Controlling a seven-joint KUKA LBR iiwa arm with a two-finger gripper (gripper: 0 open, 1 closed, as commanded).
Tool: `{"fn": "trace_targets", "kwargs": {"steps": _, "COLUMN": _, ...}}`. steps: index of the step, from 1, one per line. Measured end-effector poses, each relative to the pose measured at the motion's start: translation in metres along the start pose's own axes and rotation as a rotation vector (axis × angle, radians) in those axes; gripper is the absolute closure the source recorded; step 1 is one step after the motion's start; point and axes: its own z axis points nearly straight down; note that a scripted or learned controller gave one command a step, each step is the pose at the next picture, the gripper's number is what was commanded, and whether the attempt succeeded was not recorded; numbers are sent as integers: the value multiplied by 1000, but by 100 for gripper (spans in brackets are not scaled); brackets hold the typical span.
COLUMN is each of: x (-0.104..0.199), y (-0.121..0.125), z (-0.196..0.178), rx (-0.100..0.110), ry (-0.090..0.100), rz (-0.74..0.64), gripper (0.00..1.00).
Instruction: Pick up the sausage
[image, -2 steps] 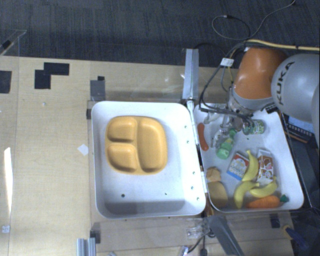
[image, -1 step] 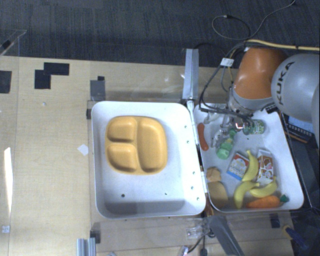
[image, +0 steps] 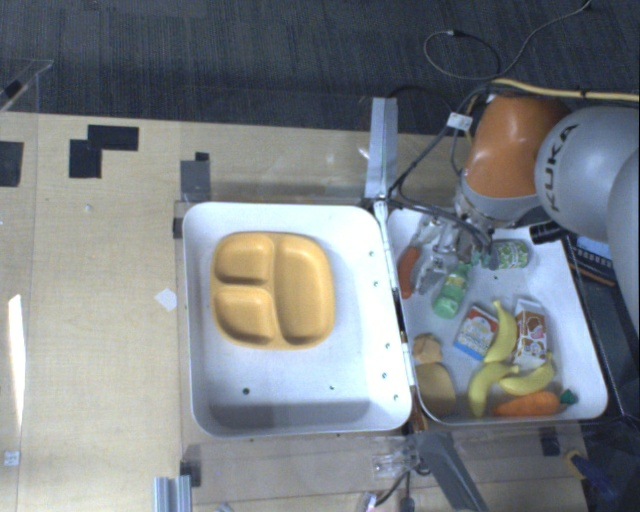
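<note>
Camera view, looking down at a slant. Light wood-grain table carries two shallow white bins w/ rounded corners, side by side. Left bin: smooth matte plastic, holds a yellow tray, rounded-rectangle shape, three moulded compartments, glossy finish.

Right bin: cluttered. Sausage, reddish-orange, short rounded cylinder, lies at the bin's left wall in the upper-left part, just beside the end effector. Green bottle, translucent plastic, sits directly below the end effector. Lower down: two small juice cartons, printed card; bananas, curved, yellow; carrot, orange, tapered, along the bottom edge; two brownish rounded lumps near the left wall, kind unclear.

Arm: grey smooth casing, orange band above wrist, enters from the right. End effector is metallic, w/ cables; hangs low over the upper-left of the right bin. Whether its fingers are apart or together cannot be told.
</note>
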Motion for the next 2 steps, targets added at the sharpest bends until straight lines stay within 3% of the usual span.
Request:
{"fn": "trace_targets", "kwargs": {"steps": 1, "x": -7, "y": 0, "z": -15, "rx": -1, "ry": -35, "rz": 1, "gripper": 100}}
{"fn": "trace_targets", "kwargs": {"steps": 2, "x": 35, "y": 56, "z": -130, "rx": 3, "ry": -30, "rz": 13, "gripper": 100}}
